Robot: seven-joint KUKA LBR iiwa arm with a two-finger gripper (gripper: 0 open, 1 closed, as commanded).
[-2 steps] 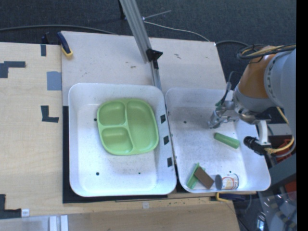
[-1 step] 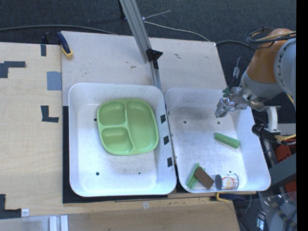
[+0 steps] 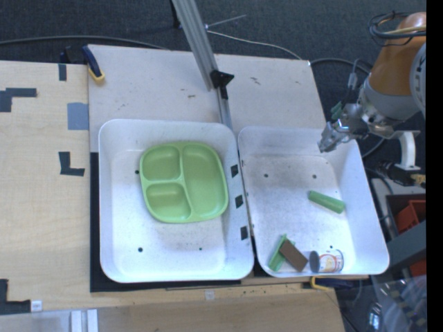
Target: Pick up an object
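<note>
My gripper (image 3: 329,141) hangs over the far right corner of the right bin (image 3: 277,144), with no object under it. A green stick (image 3: 326,201) lies in the right bin, well below and nearer than the gripper. At the bin's near edge lie a green block (image 3: 278,252), a brown block (image 3: 293,255) and a small can on its side (image 3: 327,261). The arm with its orange band (image 3: 396,54) comes in from the upper right.
The left bin (image 3: 118,185) holds a green divided plate (image 3: 184,182). A metal pole (image 3: 197,37) slants down to the gap between the bins. A blue and yellow clamp (image 3: 93,63) sits at the bench's far left corner.
</note>
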